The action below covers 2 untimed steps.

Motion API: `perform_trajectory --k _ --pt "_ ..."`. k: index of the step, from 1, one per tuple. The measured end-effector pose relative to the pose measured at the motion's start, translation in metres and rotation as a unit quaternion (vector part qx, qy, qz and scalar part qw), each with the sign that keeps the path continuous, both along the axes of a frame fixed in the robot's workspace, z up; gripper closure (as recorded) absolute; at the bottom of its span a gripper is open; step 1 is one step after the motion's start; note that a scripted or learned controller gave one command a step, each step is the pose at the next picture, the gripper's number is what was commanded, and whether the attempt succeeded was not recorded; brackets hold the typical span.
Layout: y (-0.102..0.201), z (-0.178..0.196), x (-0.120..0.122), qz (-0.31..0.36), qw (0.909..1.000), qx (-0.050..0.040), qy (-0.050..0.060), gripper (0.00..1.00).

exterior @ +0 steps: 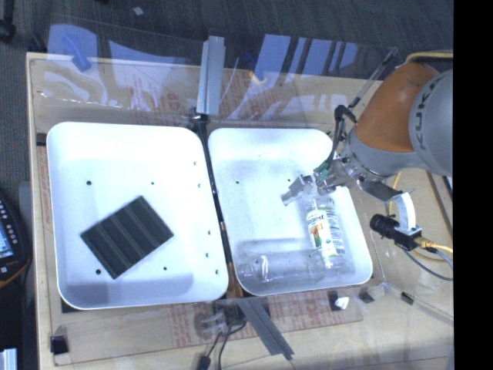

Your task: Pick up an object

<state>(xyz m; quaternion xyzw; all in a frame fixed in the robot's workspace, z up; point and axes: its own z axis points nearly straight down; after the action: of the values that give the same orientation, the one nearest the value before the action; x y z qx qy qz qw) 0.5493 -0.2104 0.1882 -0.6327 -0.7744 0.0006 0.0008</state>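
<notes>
Lying along right bin (231, 206) front wall: clear plastic bottle (281, 267), empty-looking. Second clear bottle (325, 233), white/green label, text unreadable, lies lengthwise by the right wall. Gripper (302, 190) sits above its far end; finger state unclear. Arm (400, 122) slants in from right. Left bin (69, 153): dark ribbed slab (127, 236).

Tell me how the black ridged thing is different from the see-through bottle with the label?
The black ridged pad is flat, dark and solid; the labelled bottle is round, clear and see-through. The pad lies alone in the left bin; the bottle lies in the right bin beside another clear bottle, just below the claw. Both lie down on white bin floors.
</notes>
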Motion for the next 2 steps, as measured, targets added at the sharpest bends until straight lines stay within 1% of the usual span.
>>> perform_trajectory --k 1,2 --pt "0.002 -0.010 -0.002 0.036 0.9993 0.0007 0.000 0.00" --pt "0.021 0.056 -0.014 -0.028 0.9996 -0.0009 -0.001 0.00"
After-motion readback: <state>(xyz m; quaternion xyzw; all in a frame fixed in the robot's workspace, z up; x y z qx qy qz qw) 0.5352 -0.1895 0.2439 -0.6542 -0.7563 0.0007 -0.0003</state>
